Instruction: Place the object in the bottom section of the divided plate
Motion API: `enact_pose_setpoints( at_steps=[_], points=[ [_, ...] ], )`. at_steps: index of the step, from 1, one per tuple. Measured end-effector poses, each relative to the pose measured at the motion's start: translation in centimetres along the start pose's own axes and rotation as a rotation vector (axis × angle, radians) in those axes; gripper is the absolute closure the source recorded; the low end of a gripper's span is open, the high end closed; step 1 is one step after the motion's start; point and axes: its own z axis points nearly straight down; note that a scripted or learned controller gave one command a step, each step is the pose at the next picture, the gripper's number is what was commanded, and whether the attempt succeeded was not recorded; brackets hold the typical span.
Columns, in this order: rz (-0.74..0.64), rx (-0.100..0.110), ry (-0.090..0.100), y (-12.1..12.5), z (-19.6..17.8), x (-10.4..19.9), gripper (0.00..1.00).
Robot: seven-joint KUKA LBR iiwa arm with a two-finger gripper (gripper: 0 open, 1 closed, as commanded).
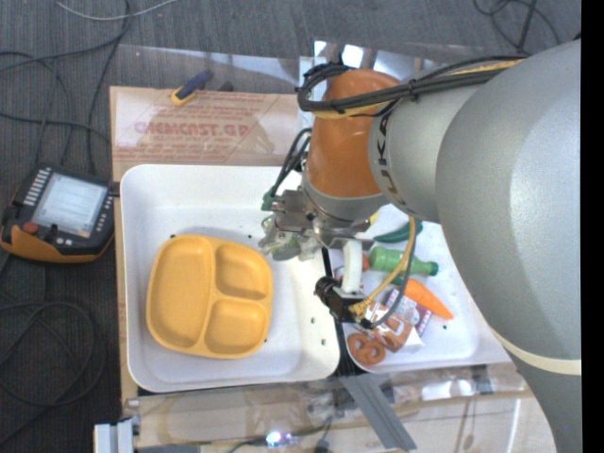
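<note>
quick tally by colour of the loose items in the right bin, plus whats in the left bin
Right bin:
green item: 1
orange carrot-shaped item: 1
brown pretzel-shaped item: 1
Left bin:
yellow divided plate: 1
Total: 4 that can be made out; the arm hides part of the right bin, so more may lie under it.

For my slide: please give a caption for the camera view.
Arm's tool above the yellow divided plate in the left bin; toy food in the right bin.

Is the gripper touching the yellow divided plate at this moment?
Apart. In the camera view, bare white bin floor shows between the gripper and the rim of the yellow divided plate, which lies in the left bin.
</note>
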Motion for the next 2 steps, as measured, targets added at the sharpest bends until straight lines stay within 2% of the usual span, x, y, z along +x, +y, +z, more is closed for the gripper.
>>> enact_pose_setpoints(
  at_steps=[1, 2],
  points=[
    [-0.061, 0.001, -0.002, -0.6, 1.9, 6.3, 1.00],
    [-0.210, -0.001, -0.001, 0.7, -6.2, 6.6, 1.00]
  ],
)
